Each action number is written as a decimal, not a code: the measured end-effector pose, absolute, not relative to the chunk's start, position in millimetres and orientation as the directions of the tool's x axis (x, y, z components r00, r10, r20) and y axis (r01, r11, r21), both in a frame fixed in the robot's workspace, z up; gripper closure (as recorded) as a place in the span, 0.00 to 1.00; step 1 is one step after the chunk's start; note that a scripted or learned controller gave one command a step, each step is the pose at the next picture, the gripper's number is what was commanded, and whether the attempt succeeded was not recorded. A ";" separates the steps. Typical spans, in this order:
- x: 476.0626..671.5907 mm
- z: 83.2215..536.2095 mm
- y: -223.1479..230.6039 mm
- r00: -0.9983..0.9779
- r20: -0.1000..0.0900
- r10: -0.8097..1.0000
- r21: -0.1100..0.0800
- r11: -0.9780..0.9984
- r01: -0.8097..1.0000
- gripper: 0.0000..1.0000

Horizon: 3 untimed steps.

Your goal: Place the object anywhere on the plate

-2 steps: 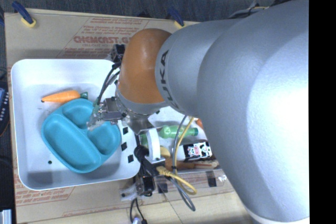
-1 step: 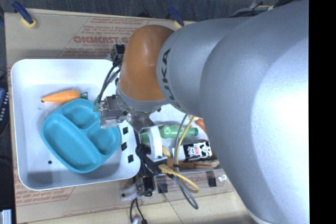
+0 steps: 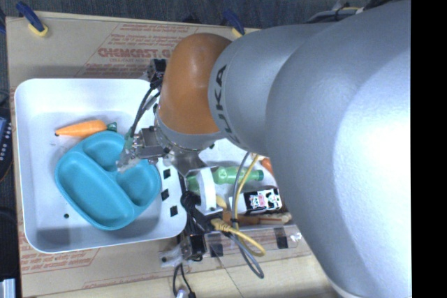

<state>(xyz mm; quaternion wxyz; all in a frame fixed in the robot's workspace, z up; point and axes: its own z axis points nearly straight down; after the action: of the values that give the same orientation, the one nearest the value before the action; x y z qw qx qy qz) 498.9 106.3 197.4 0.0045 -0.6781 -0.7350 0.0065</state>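
A blue divided plate (image 3: 105,181) lies in the left white bin (image 3: 35,150). An orange toy carrot (image 3: 82,128) with a green top rests on the bin floor just beyond the plate's far rim. My gripper (image 3: 133,150) hangs over the plate's right far edge, at the end of the grey arm with the orange band. The arm's bulk covers most of the gripper.
The right bin is largely hidden under the arm; a green bottle-like item (image 3: 227,174), a small black-and-white box (image 3: 262,200) and a brown stick (image 3: 258,220) show there. Blue clamps (image 3: 31,17) hold the cardboard bench at the back.
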 end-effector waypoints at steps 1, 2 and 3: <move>499.4 207.1 107.2 -0.086 -0.002 0.996 -0.020 0.086 0.996 1.00; 499.4 207.0 107.2 -0.087 -0.003 0.996 -0.020 0.087 0.996 0.00; 499.9 216.6 108.1 -0.093 -0.001 0.996 -0.025 0.092 0.995 1.00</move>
<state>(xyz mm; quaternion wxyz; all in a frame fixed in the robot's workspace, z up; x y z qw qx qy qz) 499.9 108.1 216.6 0.0079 -0.6736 -0.7390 0.0095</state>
